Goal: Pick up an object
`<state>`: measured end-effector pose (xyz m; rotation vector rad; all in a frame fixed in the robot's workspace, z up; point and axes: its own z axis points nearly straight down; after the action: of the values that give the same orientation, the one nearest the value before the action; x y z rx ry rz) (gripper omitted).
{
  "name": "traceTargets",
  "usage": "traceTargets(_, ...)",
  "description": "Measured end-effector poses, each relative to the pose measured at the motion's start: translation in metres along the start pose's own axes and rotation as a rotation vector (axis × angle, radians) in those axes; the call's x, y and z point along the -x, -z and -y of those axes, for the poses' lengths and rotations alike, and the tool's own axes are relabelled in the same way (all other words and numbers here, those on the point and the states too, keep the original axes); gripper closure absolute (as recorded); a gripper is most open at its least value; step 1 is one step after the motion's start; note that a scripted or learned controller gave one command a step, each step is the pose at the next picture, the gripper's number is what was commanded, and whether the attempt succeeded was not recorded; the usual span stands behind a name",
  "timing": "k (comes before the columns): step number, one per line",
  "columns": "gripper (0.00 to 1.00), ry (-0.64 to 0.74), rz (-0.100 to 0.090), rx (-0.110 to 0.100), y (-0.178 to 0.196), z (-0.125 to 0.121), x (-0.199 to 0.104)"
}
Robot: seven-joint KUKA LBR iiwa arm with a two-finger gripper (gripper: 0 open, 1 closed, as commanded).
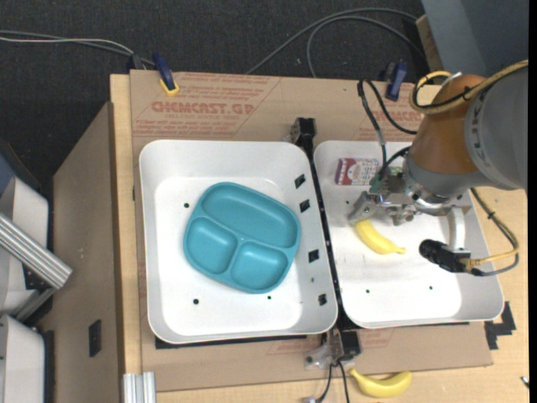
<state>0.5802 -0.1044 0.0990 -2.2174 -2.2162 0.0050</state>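
gripper (383, 212): upper middle of the right bin (419, 316), fingers look spread apart, nothing between them
banana (376, 238): lying flat in the same bin, just below the gripper
packet (355, 171): purple-white, top of right bin
left bin (159, 225): holds a teal divided plate (242, 236)
second banana (383, 383): outside the bins, at the frame's bottom edge

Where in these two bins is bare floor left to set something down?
Right bin: the strip below the banana in the view. Left bin: the margins around the teal divided plate, chiefly the corners. Crowded: the right bin's upper part, with the purple-and-white packet, banana and gripper.
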Motion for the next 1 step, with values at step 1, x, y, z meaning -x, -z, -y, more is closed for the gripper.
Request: traceTargets(1,0.0,0.0,0.001,0.003,-0.0148,0.0001,-0.0006)
